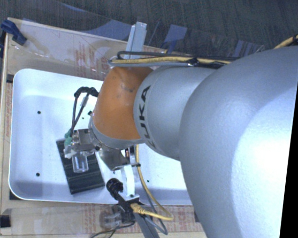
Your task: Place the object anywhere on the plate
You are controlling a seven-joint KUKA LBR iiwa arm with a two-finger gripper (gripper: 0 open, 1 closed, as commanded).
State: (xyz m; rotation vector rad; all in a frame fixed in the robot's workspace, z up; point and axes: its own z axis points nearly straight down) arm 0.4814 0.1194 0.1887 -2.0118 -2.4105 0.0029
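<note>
**Robot arm reaching low into the left white bin**

Camera view: A large grey robot arm (234,126) takes up the right and middle of the scene, reaching in from the right. Its orange band (119,104) sits just above the wrist, near the centre. Below the band, the pincer (79,161) hangs low over the floor of a shallow white bin (29,128) on the left of the tabletop (45,216). The tips look pale and see-through, and they sit directly over a dark, flat, rectangular object (85,180) that lies tilted on the bin floor, toward the bin's near wall. Whether the pincer is open or closed, and whether it grips anything, cannot be told from this angle. A black cable (79,104) loops up beside the wrist, and a yellow cable (149,202) runs down past the bin's near edge to the tabletop. The plate cannot be made out.
</note>
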